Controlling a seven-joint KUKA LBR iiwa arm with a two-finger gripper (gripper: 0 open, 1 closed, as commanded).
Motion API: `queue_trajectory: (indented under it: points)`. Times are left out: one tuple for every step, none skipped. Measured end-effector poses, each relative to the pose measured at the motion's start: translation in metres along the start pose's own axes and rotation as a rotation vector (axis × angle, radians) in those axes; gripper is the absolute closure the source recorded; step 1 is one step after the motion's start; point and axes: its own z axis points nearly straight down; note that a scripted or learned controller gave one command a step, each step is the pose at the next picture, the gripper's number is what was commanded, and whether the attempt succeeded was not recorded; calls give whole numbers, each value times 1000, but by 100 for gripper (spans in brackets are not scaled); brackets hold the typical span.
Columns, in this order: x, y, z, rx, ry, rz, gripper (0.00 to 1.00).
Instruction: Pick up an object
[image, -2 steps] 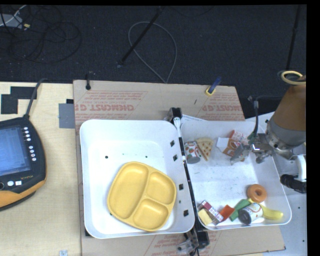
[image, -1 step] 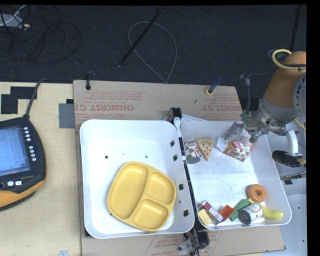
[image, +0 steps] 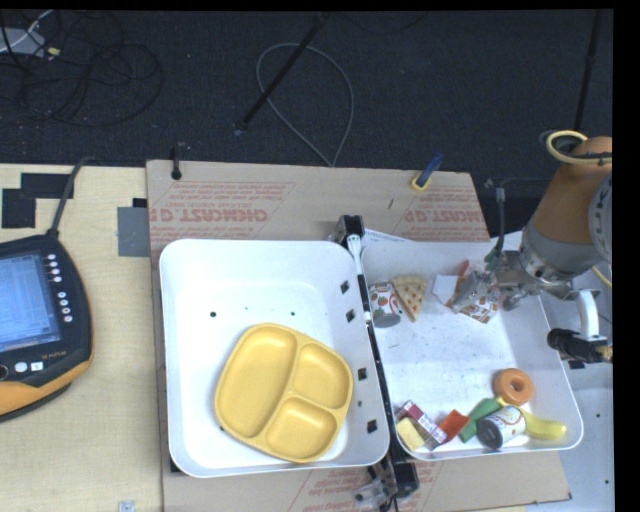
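My gripper (image: 487, 286) reaches in from the right and sits low over the far right part of the right bin (image: 450, 345). A small red and white packet (image: 474, 305) lies right at its tip; I cannot make out whether it is gripped. Further left in that bin are a toy pizza slice (image: 409, 295) and a small printed cup (image: 383, 303). Along the bin's near edge lie an orange donut (image: 514, 386), a yellow banana (image: 547, 429), a dark can (image: 493, 432), a green piece (image: 484, 410), a red piece (image: 455, 423) and a small box (image: 420, 423).
The left bin (image: 250, 285) holds a yellow divided plate (image: 283, 392). A control pendant (image: 35, 310) rests on the bench at the far left. A blue clip (image: 428, 171) sits on the cardboard behind the bins. The arm's grey body (image: 565, 225) stands over the right bin's right rim.
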Motion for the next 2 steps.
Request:
queue_trajectory:
  points:
    - [0, 22, 27, 11, 5, -5, 0]
    - [0, 19, 21, 21, 5, -8, 100]
